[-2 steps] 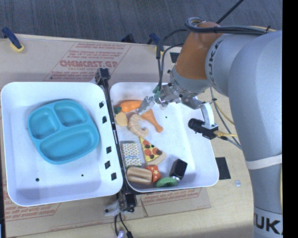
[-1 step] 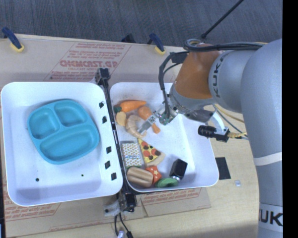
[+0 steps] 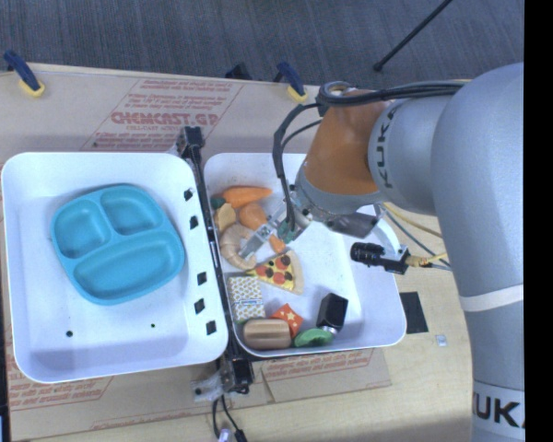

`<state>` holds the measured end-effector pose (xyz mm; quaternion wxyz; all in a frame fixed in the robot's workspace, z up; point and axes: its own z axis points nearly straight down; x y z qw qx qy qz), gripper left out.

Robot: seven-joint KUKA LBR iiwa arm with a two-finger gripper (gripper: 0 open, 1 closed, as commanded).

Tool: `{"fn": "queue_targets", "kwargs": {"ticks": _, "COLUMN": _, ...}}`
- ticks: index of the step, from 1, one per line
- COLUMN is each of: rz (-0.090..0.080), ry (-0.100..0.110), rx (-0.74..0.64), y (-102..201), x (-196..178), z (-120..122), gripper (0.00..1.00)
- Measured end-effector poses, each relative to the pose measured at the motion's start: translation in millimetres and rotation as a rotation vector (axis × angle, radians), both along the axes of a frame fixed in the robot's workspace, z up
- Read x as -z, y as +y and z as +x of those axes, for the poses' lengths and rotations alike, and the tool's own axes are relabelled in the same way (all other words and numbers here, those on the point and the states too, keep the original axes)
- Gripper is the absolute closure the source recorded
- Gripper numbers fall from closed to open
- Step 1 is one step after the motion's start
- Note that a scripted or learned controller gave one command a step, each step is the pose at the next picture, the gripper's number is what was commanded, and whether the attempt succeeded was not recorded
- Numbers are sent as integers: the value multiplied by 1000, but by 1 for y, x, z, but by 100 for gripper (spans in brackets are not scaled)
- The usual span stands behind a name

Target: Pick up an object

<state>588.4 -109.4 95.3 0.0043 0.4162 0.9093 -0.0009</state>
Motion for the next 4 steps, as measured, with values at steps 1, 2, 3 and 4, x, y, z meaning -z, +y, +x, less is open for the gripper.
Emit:
{"fn": "queue_targets", "kwargs": {"ticks": 1, "rz": -4, "ry": 0, "rx": 208, "y": 6, "x": 0, "z": -15, "gripper": 0}}
{"fn": "queue_targets", "kwargs": {"ticks": 2, "rz": 5, "ry": 6, "rx": 379, "y": 7, "x": 2, "z": 46, "gripper": 0}}
{"fn": "queue_targets", "kwargs": {"ticks": 3, "rz": 5, "ry": 12, "rx": 374, "y": 8, "x": -5, "z": 45, "gripper": 100}}
{"fn": "queue_targets", "kwargs": {"ticks": 4, "rz": 6, "ry": 8, "rx": 347, "y": 54, "x": -119, "z": -14, "gripper": 100}}
